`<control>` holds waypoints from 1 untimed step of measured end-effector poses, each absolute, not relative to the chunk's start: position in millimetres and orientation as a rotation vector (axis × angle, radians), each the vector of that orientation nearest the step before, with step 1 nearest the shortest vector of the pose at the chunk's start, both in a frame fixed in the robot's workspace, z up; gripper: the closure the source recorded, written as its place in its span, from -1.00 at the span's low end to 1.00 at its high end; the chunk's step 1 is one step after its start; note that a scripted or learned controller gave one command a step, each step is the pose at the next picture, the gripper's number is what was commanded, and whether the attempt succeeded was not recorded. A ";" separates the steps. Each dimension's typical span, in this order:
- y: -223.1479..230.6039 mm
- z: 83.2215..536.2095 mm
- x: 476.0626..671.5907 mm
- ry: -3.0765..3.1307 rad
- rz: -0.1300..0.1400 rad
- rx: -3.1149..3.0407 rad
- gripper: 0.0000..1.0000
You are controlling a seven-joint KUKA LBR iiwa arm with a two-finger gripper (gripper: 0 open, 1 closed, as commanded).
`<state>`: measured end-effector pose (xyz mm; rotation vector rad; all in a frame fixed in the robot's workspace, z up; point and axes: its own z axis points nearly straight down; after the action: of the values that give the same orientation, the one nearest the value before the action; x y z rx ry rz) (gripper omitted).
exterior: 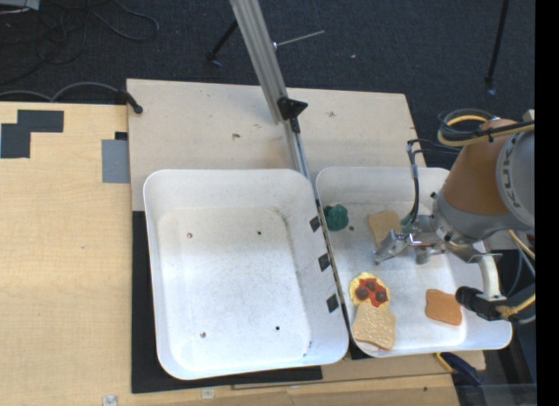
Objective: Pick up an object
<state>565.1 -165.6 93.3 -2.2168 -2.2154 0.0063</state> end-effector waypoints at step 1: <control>-167.5 106.5 565.7 -2.212 0.003 -2.225 1.00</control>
<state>565.7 -167.5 106.5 -2.2254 -2.2122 0.0026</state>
